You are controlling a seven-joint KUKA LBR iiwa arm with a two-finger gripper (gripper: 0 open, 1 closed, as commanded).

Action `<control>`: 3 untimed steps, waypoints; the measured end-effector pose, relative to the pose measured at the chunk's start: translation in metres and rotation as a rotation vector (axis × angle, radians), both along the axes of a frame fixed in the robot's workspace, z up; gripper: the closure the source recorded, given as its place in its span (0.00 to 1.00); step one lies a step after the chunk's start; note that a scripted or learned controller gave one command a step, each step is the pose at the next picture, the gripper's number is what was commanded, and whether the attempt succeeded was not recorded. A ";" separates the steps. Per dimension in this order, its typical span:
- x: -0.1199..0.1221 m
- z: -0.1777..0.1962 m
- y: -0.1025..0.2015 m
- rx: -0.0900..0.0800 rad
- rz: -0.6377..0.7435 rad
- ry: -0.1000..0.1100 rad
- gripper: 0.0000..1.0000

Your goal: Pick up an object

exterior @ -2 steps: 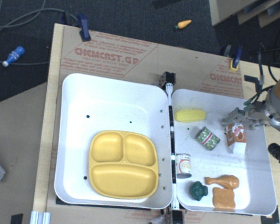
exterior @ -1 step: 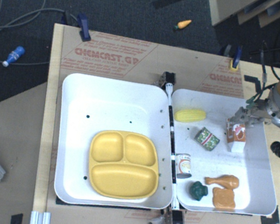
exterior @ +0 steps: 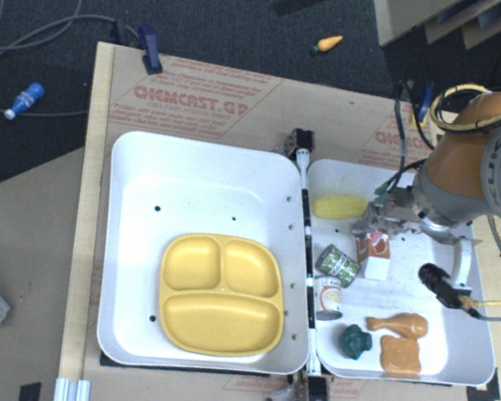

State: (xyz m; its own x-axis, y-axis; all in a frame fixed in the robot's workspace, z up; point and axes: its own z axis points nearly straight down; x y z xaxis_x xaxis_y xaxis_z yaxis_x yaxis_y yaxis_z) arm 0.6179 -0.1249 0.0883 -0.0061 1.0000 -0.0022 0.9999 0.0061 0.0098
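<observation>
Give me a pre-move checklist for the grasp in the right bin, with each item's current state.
1. Gripper over the right bin: ok.
2. Target under it: the red and white carton lies just below the gripper: ok.
3. Carton between the fingers: cannot tell.
4. Neighbours clear of the carton: the green can lies close at its left: not ok.
5. Yellow item clear of the gripper: close beside it, contact cannot tell.
6. Yellow tray sits in the left bin, apart from the arm: ok.
</observation>
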 end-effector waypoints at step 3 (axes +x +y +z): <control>-0.080 0.123 0.153 0.004 -0.004 0.017 1.00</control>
